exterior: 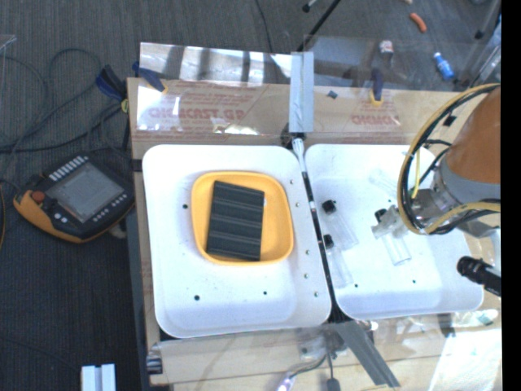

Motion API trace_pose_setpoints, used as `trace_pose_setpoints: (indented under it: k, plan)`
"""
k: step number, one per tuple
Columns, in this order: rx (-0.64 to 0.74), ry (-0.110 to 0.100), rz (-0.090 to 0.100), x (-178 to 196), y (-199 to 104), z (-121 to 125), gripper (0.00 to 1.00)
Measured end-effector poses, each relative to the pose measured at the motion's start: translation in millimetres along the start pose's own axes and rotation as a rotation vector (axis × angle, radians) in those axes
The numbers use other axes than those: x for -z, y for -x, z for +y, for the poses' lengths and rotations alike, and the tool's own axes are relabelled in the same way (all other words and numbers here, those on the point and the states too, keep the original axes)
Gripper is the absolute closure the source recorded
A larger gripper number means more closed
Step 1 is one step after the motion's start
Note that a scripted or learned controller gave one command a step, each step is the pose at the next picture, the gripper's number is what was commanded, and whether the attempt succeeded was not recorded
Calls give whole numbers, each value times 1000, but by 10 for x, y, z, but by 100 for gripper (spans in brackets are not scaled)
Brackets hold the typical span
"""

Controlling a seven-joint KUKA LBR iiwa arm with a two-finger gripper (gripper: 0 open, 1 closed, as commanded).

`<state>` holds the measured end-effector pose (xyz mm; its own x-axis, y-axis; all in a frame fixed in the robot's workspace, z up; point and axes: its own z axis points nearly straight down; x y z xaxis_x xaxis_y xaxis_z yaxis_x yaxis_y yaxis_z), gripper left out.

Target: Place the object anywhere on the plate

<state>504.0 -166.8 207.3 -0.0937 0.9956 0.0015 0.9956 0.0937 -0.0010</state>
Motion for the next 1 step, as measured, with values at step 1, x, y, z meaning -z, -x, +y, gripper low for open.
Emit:
trace_pose_setpoints:
  k: [1]
  plan:
    - [0,0,0,0,0,0,0]
